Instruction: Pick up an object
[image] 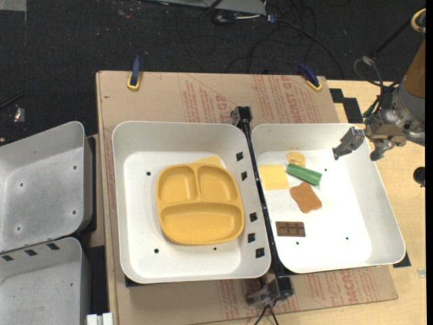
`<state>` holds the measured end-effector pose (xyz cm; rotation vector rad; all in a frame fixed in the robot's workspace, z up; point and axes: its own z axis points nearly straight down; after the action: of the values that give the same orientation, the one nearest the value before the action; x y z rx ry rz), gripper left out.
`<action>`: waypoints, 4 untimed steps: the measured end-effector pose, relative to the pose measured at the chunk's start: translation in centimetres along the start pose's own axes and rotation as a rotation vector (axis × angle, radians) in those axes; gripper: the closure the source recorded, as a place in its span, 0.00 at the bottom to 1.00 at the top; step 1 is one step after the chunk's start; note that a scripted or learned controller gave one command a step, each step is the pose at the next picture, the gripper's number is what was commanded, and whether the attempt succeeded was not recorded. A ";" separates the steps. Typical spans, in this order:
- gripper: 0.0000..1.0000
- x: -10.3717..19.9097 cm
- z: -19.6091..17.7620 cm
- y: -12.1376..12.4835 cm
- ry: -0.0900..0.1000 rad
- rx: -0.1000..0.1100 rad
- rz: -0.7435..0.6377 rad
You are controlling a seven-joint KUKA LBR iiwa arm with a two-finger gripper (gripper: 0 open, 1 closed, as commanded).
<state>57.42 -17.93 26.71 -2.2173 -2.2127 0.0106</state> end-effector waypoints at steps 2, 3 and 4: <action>0.00 0.1 3.7 -0.2 -0.001 -0.007 -0.001; 0.00 0.4 8.9 0.9 -0.001 -0.009 -0.002; 0.00 -0.1 13.5 0.4 -0.001 -0.008 -0.001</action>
<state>57.71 -18.01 13.21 -2.2210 -2.2177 0.0035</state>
